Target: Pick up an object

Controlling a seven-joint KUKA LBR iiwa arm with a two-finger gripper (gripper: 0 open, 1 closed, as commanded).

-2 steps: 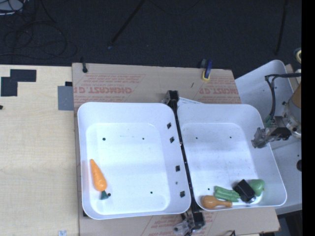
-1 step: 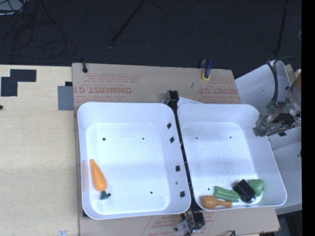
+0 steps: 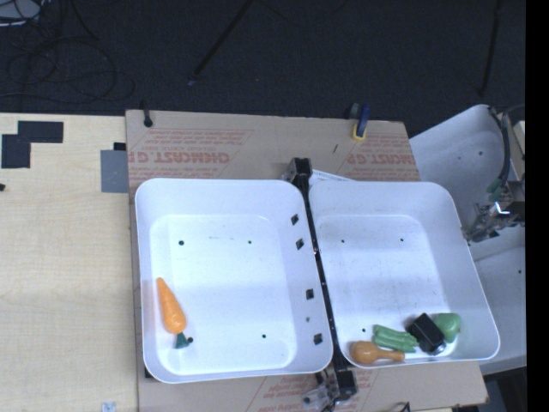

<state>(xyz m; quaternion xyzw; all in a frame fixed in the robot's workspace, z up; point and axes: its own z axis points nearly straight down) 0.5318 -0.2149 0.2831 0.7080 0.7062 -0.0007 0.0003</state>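
Note:
An orange toy carrot (image 3: 171, 307) with a dark green top lies at the front left of the left bin (image 3: 219, 197). At the front right corner of the right bin (image 3: 386, 197) sit a green pod-shaped toy (image 3: 393, 338), a black block (image 3: 426, 332), a light green rounded toy (image 3: 449, 323) and an orange pear-shaped toy (image 3: 374, 353), all close together. The gripper (image 3: 498, 210) hangs at the far right, outside the right bin's right rim and well behind that cluster. Nothing shows in it.
A black divider strip (image 3: 310, 264) runs between the two bins. The bins rest on a cardboard sheet (image 3: 257, 148) with a blue-and-yellow clamp (image 3: 360, 121) at its back edge. A pale grey cover (image 3: 467, 148) of the arm fills the right side.

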